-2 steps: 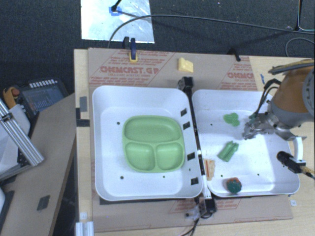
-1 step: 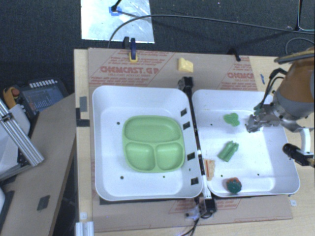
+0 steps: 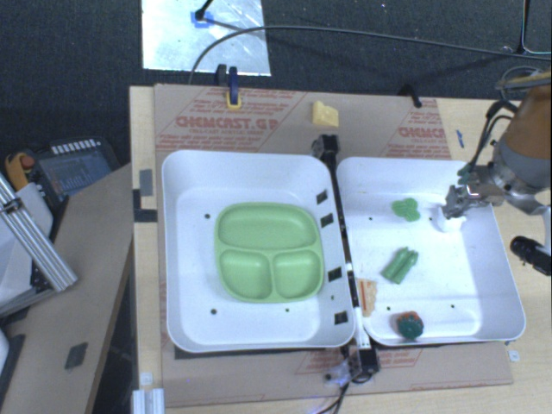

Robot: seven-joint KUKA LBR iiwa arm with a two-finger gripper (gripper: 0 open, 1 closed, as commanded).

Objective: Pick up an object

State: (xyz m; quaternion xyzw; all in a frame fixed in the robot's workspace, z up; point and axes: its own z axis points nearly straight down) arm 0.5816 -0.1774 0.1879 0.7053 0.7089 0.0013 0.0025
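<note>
Dark carpet underfoot, a foil-covered panel [image 3: 205, 22] at the far side, and a cardboard-topped bench [image 3: 259, 119] carrying two shallow white bins side by side.

Camera view, left bin [image 3: 185, 179]: holds a pale green divided plate [image 3: 267, 250], three compartments, sitting flat near the middle.

Camera view, right bin [image 3: 492, 257]: three small items. A green blob-shaped toy [image 3: 405, 209] lies toward the far side. A green elongated piece [image 3: 400, 265] lies at a slant near the middle. A round item, orange and teal [image 3: 409, 323], sits near the front wall. An orange strip [image 3: 368, 296] lies at the divider between the bins.

The arm reaches in from the right, with the gripper [image 3: 448, 214] low over the far right part of the right bin. Too small and too blurred here to tell whether it is spread or pressed together; nothing is visible in it.

Position: the green blob-shaped toy is nearest, just beside the gripper toward the bin's centre, apart from it. The elongated piece is farther, toward the front.

Handling, my judgement: all three look like light toy food, probably plastic or rubbery, unlikely to break. The blob is lumpy and may slip; grip across its narrowest width. The elongated piece should be taken across its short axis, mid-length.
</note>
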